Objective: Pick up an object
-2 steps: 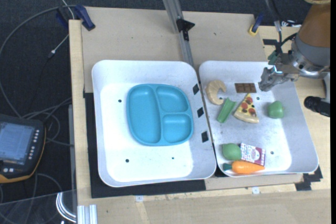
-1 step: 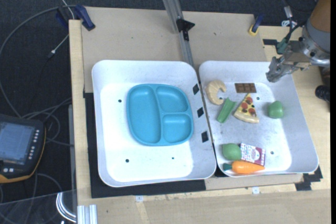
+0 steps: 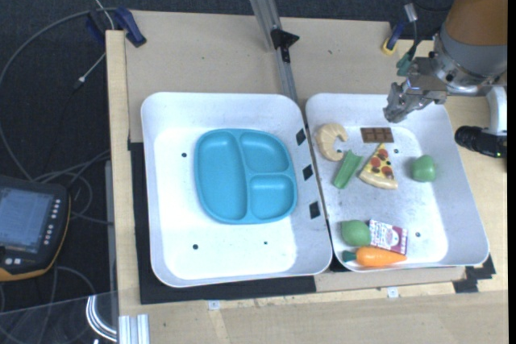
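On a tan tabletop (image 3: 210, 52) over dark carpet (image 3: 48, 52), 2 white bins sit together: the left bin (image 3: 161, 173) holds a blue tray (image 3: 246, 177), the right bin (image 3: 463, 205) holds toy food, and above its chocolate (image 3: 376, 134) hangs the pincer (image 3: 397, 110), grip unreadable.

Even, fairly bright overhead light falls across the bench (image 3: 210, 52), and both white bins (image 3: 234, 254) look slightly washed out with a faint bluish cast. Shadows are soft and short, darkest along the bins' lower edges. Fine detail is grainy and soft, and the dark floor (image 3: 48, 133) loses texture.
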`<action>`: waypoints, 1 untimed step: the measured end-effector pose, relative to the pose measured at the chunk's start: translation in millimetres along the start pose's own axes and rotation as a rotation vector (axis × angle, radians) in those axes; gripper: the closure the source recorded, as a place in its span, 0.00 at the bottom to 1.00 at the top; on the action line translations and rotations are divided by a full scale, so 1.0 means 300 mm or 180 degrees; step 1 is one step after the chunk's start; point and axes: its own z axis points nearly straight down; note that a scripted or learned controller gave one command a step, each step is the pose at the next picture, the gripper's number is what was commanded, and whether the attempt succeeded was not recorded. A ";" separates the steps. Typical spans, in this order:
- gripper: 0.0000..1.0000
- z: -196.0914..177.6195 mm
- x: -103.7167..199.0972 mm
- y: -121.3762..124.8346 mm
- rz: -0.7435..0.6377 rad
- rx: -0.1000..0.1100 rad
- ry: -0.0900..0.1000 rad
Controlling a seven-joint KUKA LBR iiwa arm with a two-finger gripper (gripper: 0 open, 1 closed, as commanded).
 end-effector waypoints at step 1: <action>1.00 0.056 0.159 0.034 -0.0001 0.0020 0.0007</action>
